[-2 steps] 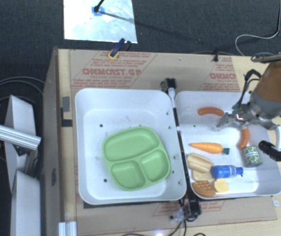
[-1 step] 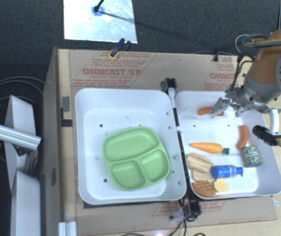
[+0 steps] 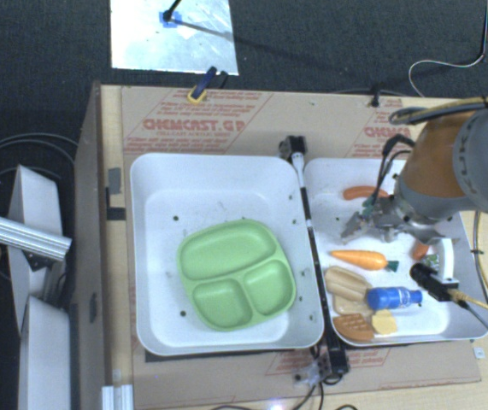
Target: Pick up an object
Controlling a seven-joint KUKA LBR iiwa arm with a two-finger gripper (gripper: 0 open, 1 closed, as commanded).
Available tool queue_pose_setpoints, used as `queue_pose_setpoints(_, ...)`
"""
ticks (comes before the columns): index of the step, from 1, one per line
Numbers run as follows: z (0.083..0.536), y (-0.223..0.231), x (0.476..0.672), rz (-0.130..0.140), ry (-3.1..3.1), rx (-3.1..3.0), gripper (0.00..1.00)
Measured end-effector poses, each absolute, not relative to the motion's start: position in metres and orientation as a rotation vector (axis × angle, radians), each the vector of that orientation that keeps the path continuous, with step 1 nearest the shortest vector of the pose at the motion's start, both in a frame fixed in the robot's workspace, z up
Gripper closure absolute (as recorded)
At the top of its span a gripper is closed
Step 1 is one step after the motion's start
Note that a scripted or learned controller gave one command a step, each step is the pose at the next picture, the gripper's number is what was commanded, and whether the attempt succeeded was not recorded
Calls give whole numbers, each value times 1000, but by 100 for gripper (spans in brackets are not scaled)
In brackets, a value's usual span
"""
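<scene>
My gripper [image 3: 364, 227] hangs low over the middle of the right bin [image 3: 461, 327], open, with nothing between its fingers. An orange carrot with a green end [image 3: 359, 259] lies just below it. Just above it, near the bin's far side, lies an orange sausage-like piece [image 3: 361, 192]. Toward the front are a tan bread piece [image 3: 344, 282], a blue bottle [image 3: 391, 298], a brown waffle-like piece [image 3: 353, 326] and a small yellow piece [image 3: 385, 322]. A small orange bit [image 3: 420, 248] shows beside the wrist.
The left bin [image 3: 154, 190] holds a green divided plate [image 3: 237, 273]. A black divider rail [image 3: 310, 229] runs between the bins. The arm [image 3: 449, 161] covers the right bin's far right part. Cardboard [image 3: 218, 118] surrounds the bins.
</scene>
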State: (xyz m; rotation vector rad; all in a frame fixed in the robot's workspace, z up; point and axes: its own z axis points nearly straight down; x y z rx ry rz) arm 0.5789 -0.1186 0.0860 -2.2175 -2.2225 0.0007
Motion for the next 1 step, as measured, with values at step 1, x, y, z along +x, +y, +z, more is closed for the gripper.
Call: queue_pose_setpoints(1,84,-104,532,0,-2223,-2220,0)
